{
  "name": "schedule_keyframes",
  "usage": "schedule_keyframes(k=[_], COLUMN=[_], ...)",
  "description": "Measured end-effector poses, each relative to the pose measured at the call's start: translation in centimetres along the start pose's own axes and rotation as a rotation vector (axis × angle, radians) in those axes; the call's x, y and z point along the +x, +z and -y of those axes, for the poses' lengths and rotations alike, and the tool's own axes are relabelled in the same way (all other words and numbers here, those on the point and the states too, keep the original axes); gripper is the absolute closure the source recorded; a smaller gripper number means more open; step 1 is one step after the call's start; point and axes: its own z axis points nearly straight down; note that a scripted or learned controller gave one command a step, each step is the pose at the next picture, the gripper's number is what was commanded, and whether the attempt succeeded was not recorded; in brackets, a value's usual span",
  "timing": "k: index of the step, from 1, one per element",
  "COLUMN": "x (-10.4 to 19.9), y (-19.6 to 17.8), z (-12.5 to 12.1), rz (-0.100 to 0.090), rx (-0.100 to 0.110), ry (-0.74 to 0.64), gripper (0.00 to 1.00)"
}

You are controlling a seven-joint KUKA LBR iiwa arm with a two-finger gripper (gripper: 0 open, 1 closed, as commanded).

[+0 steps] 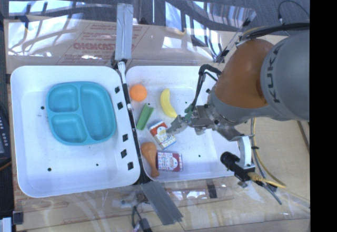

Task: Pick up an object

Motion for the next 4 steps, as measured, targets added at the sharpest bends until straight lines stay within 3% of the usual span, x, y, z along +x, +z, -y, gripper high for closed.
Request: schedule_keyframes(k=[1,2,3,4], x=[-0.7,-0.8,-0.8,-2.6], y=[11.1,10.2,10.2,12.3], z=[-1.0,-1.0,-1.0,-5.8], rz=[0.0,0.001,0.001,0.0], rx=[-0.001,0.0,-0.001,-0.002], ry=[-0.071,-0.076,-0.076,-0.114], gripper=[0.0,1.0,0.0,0.0])
